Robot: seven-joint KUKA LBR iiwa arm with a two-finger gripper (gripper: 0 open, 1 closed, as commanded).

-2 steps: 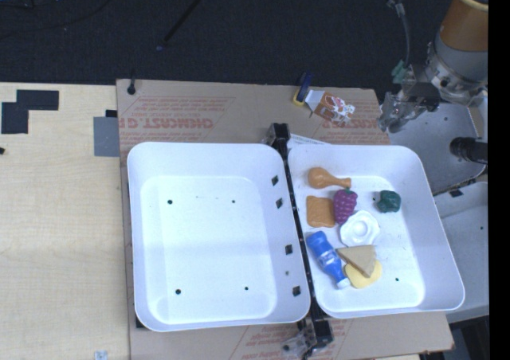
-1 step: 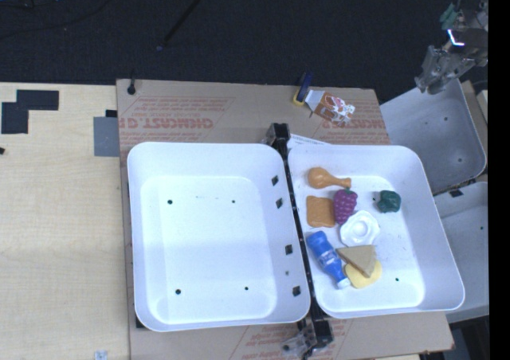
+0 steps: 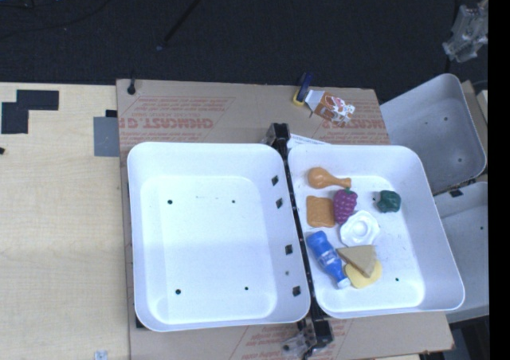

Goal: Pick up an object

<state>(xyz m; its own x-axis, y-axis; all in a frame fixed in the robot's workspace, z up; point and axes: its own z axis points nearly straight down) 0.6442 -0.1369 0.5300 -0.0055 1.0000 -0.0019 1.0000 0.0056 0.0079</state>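
The right bin (image 3: 414,287) holds several toy foods in a cluster. An orange drumstick (image 3: 328,179) lies at the back, with purple grapes (image 3: 344,205) and a tan toast slice (image 3: 319,211) just below it. A dark green piece (image 3: 388,201) sits apart to the right. A white fried egg (image 3: 360,228), a blue bottle (image 3: 327,257) and a tan wedge (image 3: 358,258) on a yellow piece (image 3: 365,277) lie toward the front. My gripper (image 3: 466,32) hangs as a grey blurred shape at the top right, far above and behind the bins, with nothing seen in it.
The left bin (image 3: 139,191) stands beside the right one, joined by a black hinge strip (image 3: 288,223). On the cardboard behind the bins lie a small printed packet (image 3: 333,108) and a blue-yellow clip (image 3: 303,89). A grey metal plate (image 3: 442,127) slants at the right.
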